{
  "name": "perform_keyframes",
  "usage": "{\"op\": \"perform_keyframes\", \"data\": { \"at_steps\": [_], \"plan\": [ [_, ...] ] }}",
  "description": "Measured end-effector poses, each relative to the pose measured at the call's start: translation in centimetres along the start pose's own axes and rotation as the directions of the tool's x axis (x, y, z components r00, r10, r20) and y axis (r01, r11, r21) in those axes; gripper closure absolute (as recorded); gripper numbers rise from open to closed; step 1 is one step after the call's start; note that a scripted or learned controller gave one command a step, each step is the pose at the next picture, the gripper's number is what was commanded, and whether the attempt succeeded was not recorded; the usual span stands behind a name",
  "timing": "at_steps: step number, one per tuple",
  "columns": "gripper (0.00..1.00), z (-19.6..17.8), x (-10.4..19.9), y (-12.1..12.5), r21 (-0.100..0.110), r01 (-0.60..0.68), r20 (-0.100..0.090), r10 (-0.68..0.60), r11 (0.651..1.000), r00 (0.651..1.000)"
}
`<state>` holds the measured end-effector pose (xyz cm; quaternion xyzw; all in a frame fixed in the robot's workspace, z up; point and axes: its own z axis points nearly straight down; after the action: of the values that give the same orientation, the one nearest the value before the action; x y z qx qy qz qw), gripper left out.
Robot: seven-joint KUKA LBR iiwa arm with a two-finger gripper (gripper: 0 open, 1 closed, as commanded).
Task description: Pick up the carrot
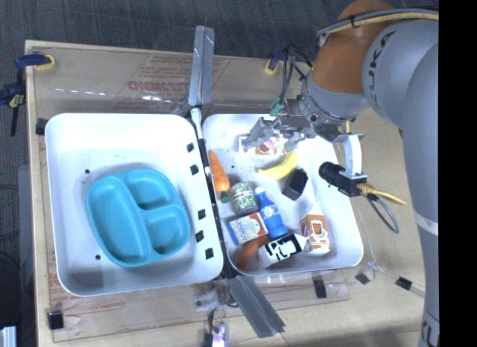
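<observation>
My claw (270, 135) hangs over the top of the right bin (350, 252), near a small packet and a banana (277, 165). I cannot tell if it is wide or narrow. The carrot (218, 173) lies by the left wall of that bin, close to the middle divider, with a little can (243, 197) just below it. I think the carrot is light, hard and smooth, so it may slip. I would grab it across its thick middle, not its thin tip.
</observation>
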<state>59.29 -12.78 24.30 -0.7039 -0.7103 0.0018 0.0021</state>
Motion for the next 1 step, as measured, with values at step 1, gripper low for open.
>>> {"op": "perform_keyframes", "data": {
  "at_steps": [1],
  "plan": [
    [0.0, 14.73, -0.63, -7.69, 0.001, -0.002, -0.001, 0.002, 1.0, 1.0]
  ]
}}
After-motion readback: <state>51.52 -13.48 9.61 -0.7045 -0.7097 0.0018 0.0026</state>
